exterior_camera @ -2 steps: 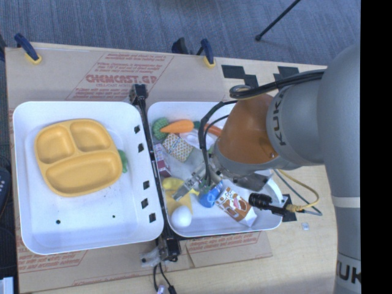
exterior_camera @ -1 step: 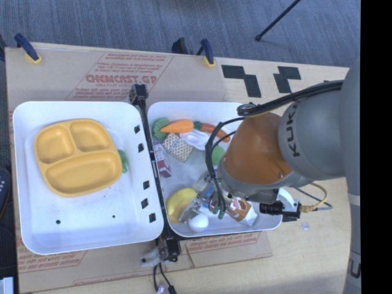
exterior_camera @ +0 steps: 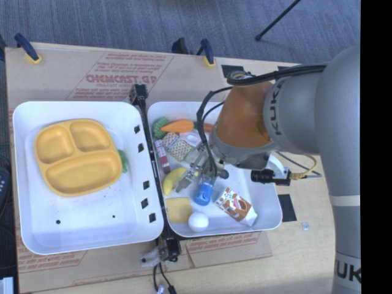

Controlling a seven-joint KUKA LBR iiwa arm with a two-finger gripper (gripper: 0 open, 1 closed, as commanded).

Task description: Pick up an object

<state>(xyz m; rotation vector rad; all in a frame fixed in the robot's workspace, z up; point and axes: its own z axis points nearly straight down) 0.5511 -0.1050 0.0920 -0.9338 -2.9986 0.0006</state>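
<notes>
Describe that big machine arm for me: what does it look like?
The arm is thick, rounded and grey, with "KUKA" lettered in dark on its side and again lower down. A broad orange band wraps it above the wrist. Black cables loop around it, and a small metal gripper sits at its end.

Both white bins (exterior_camera: 37, 225) look like thin moulded plastic with a smooth, faintly shiny skin. The yellow divided tray (exterior_camera: 78, 157) in the left bin is matt plastic, softly rounded. The bench top (exterior_camera: 98, 72) is brown cardboard or kraft paper, dull and printed in red. The arm (exterior_camera: 306, 109) wears a satin grey painted shell, and its orange band (exterior_camera: 245, 118) is smooth and semi-glossy. In the right bin, the carrot (exterior_camera: 179, 126) and banana (exterior_camera: 173, 179) seem to be glossy toy plastic, the white ball (exterior_camera: 198, 221) is smooth, and the small carton (exterior_camera: 236, 206) shows printed card. Black rubbery cables (exterior_camera: 233, 90) loop over the wrist.
</notes>
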